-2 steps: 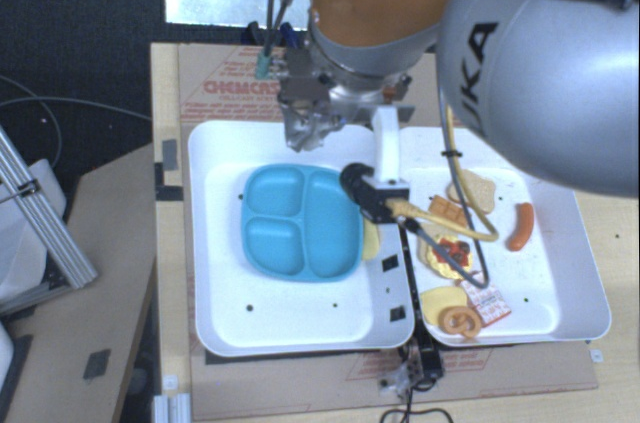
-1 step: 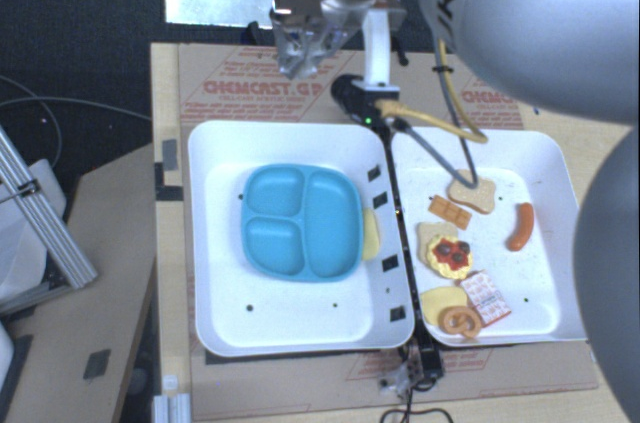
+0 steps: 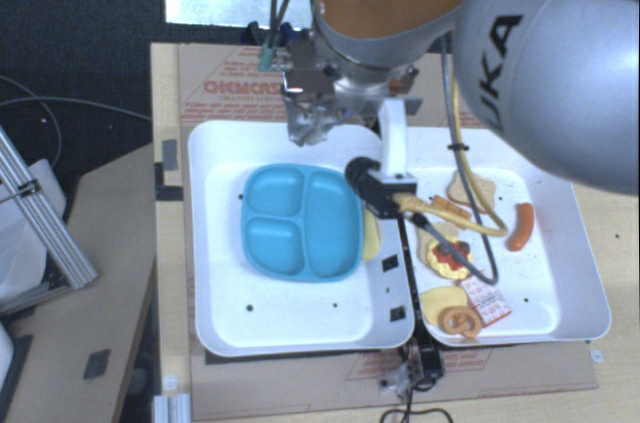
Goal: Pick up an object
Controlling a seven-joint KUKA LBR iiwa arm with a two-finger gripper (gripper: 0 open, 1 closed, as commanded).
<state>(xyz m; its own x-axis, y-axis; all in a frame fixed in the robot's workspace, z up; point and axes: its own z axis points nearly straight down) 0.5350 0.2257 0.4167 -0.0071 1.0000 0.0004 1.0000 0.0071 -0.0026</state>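
Objects for the pick lie in both bins, and you can read them by size. The grey arm [image 3: 560,61] fills the far right and reaches left across the right bin [image 3: 583,309]. Its gripper [image 3: 314,125] hangs over the far rim of the left bin [image 3: 213,316], above bare white floor and apart from every object. You cannot tell whether it is spread or pressed together, and nothing shows in its grasp.

The blue divided plate [image 3: 300,221], the largest object, lies flat in the middle of the left bin. A yellow slice [image 3: 372,237] lies just beside the plate's right edge, against the wall between the bins.

In the right bin, an orange-red sausage [image 3: 520,226] lies toward the right side. A round yellow piece with red on it [image 3: 447,257] sits near the centre. A pretzel [image 3: 460,319] lies at the near edge, and a red-and-white packet [image 3: 491,303] lies just right of it.
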